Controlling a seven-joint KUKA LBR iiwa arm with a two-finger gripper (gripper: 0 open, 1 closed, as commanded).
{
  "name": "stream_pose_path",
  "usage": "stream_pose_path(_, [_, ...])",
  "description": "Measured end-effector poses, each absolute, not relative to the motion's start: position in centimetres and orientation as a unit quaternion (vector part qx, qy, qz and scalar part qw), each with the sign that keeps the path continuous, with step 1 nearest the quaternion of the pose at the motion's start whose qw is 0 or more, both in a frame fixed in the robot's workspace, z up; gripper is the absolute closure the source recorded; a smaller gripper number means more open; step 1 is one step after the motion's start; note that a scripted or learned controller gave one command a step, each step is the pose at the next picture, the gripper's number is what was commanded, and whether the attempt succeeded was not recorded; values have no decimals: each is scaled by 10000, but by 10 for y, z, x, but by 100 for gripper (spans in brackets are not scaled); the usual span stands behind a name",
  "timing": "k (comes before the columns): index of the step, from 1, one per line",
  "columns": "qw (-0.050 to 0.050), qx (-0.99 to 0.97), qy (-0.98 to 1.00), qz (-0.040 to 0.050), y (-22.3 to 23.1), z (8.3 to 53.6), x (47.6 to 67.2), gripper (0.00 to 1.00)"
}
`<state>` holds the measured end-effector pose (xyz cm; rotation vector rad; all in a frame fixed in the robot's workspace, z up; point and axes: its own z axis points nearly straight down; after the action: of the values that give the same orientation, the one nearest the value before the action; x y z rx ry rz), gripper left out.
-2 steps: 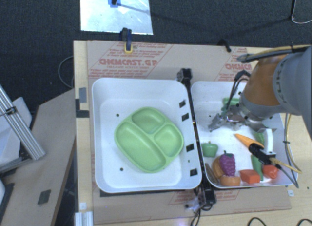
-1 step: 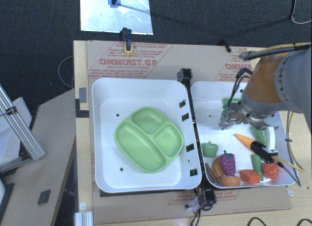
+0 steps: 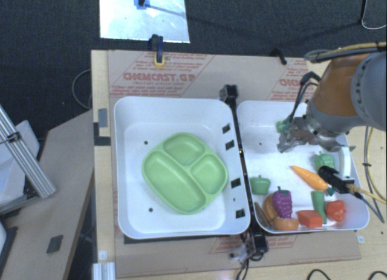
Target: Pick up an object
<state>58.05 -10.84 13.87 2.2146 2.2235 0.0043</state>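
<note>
The right bin [image 3: 266, 124] holds toy food along its front half: an orange carrot [image 3: 309, 176], a green pepper [image 3: 260, 184], purple grapes [image 3: 282, 200], a red block [image 3: 309, 218], a red tomato [image 3: 336, 210], a green piece [image 3: 318, 201] and an orange piece [image 3: 270, 207]. My gripper [image 3: 290, 136] hangs low over the back middle of that bin, with the arm coming in from the right. A small green object [image 3: 282, 125] sits right at the gripper's head; I cannot tell whether it is held.
The left bin [image 3: 130, 127] carries a green divided plate [image 3: 184, 172] near its middle. A black divider with clips [image 3: 233, 146] runs between the bins. Cables trail past the right bin's right edge [image 3: 363, 194]. Cardboard lies under both bins.
</note>
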Motion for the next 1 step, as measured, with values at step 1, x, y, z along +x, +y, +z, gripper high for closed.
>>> stream_pose_path(1, [19, 7058, 7084, 12, -118, 188, 585, 100])
